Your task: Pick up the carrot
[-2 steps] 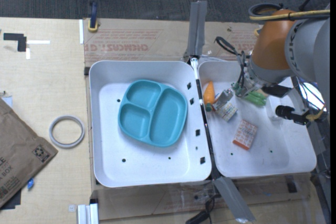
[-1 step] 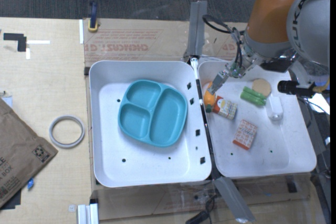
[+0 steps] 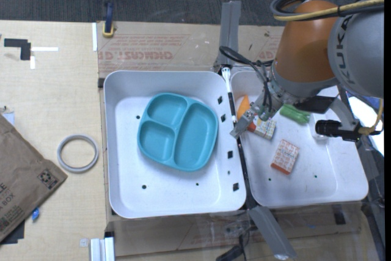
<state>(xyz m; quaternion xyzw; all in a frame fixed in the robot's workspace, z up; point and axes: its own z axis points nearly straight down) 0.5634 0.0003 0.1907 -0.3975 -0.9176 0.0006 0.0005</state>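
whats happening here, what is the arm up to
A grey KUKA arm with an orange band reaches in from the right over the right-hand white bin. Its gripper is down at that bin's left edge, right by the orange carrot, but the view does not show the carrot between its fingers. A small patterned box, a green item and another small packet lie in the same bin. The left bin holds a blue divided plate.
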